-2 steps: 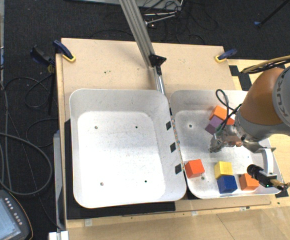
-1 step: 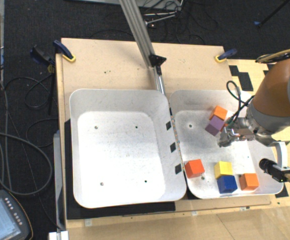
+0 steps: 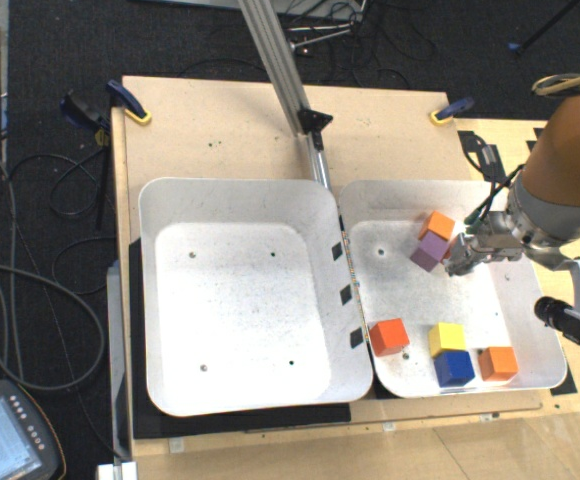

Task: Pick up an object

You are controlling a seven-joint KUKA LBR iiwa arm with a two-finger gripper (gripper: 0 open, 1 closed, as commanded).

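The right bin [image 3: 530, 313] holds several small blocks. An orange cube [image 3: 437, 226] sits against a purple cube [image 3: 429, 252] near the bin's far middle. My gripper [image 3: 460, 258] hangs low just right of the purple cube, close to it. Along the near side lie another orange cube [image 3: 389, 335], a yellow cube [image 3: 447, 338], a blue cube [image 3: 454, 368] and a third orange cube [image 3: 498, 363]. I see nothing held between the fingers.
The left bin [image 3: 160, 268] stands beside the right one on the wooden bench [image 3: 390, 118]. A metal pole [image 3: 275, 53] slants in from the top to the seam between the bins. The arm's grey body [image 3: 565, 183] overhangs the right bin's far right corner.
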